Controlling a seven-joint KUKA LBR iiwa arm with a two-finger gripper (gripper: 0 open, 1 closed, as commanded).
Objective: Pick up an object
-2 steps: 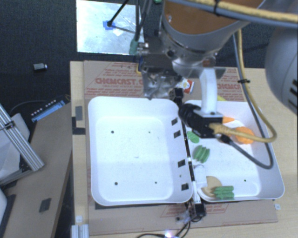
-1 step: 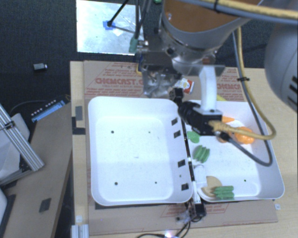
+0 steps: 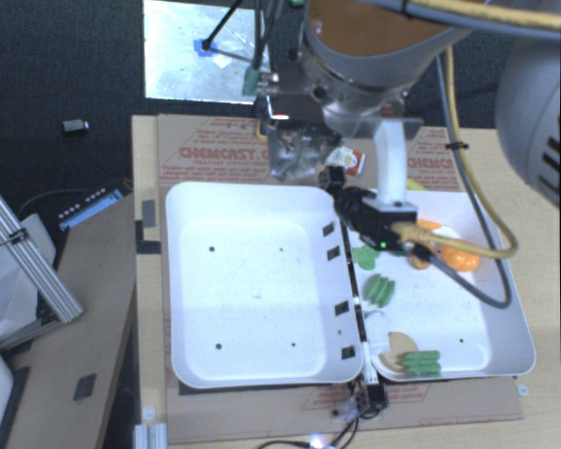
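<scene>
From the camera above the bench, the big grey robot arm with its orange band (image 3: 368,26) reaches in from the top right and hangs over the back edge of the two bins. The metal gripper (image 3: 294,158) sits low by the far rim of the shallow white bin on the left (image 3: 188,351). I cannot tell how the gripper is set, because the arm's body hides much of it, and nothing can be seen held in it.

The things to pick lie in the shallow white bin on the right (image 3: 500,351). There is a ridged green soft piece (image 3: 379,289) near the wall between the bins, a small green leaf-shaped piece (image 3: 365,259) just behind it, an orange round toy (image 3: 459,260) farther right, and a green ridged block on a tan wedge (image 3: 414,361) at the front.

The job looks to be at its start, with nothing picked yet. Next, I think the gripper must move over one toy, come straight down, and close on it.
</scene>
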